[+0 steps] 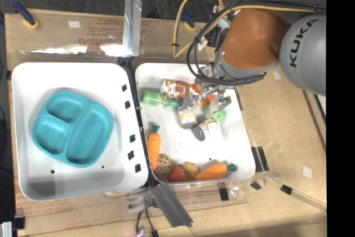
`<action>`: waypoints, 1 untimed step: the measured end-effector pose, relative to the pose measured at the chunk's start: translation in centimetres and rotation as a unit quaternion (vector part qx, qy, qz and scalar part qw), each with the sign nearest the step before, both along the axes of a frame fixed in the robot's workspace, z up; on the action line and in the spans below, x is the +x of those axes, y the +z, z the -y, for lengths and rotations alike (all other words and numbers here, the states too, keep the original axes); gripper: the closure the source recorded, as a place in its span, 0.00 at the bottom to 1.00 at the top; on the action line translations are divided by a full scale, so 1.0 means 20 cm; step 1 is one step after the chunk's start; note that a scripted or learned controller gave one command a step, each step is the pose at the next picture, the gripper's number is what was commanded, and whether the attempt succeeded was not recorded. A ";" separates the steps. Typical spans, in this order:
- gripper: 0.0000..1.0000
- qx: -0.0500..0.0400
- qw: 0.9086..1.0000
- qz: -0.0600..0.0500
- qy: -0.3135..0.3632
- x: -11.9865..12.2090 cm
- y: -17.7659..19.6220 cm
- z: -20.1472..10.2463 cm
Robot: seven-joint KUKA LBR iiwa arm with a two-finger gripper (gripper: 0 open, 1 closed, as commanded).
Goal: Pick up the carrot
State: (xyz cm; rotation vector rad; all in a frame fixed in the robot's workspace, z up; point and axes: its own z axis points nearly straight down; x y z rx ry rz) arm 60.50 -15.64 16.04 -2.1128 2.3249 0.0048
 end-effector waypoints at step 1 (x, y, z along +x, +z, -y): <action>0.00 -0.006 0.997 0.004 -0.082 -0.31 -0.33 -0.22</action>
